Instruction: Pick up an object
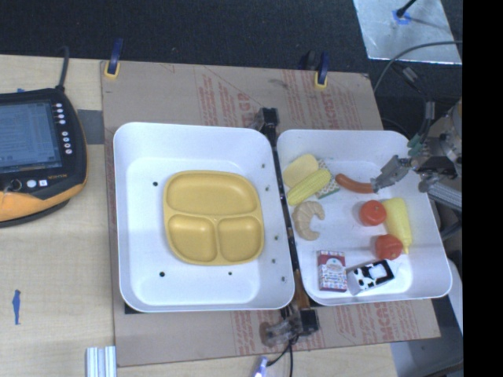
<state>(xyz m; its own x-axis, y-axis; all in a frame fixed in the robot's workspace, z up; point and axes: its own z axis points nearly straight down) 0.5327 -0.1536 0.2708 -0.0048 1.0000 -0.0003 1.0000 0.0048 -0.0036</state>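
gripper at right bin's far right edge, just beside sausage; grip state cannot tell. sausage lies in upper middle of bin, apart from tomato and corn. looks light, smooth, likely slippery toy plastic, stiff. best hold judged across narrow middle, jaws square to its length.

Pale wooden bench, cardboard sheet — dark carpet beyond
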